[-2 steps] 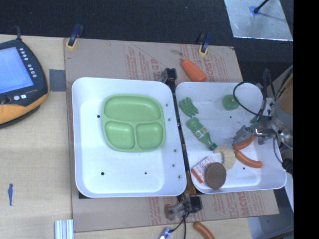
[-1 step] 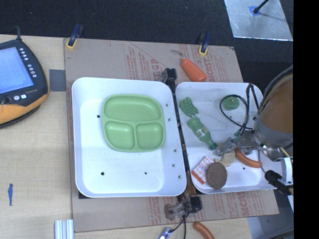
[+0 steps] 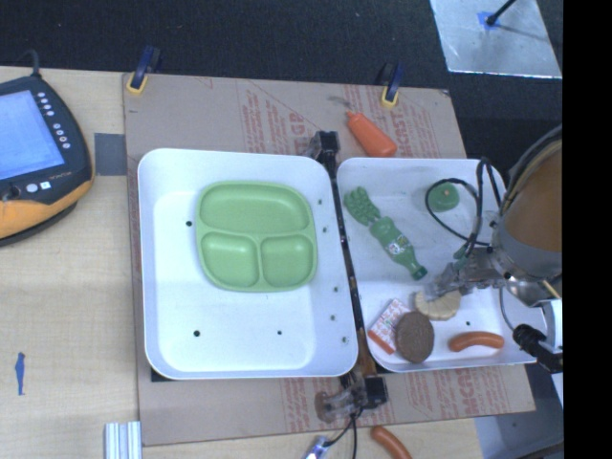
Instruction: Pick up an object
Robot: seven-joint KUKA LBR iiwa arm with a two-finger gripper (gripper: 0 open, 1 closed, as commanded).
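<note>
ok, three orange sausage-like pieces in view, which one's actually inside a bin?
The hot dog at the right bin's near edge. The carrot-like piece lies on the cardboard beyond the bins; the third lies on the bench below them.

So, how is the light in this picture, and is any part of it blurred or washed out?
In the camera view the light is even and soft; the left bin looks bright with a faint shadow inside its left wall; the end effector and the orange band are somewhat blurred; the tablet screen is washed out pale blue.
</note>
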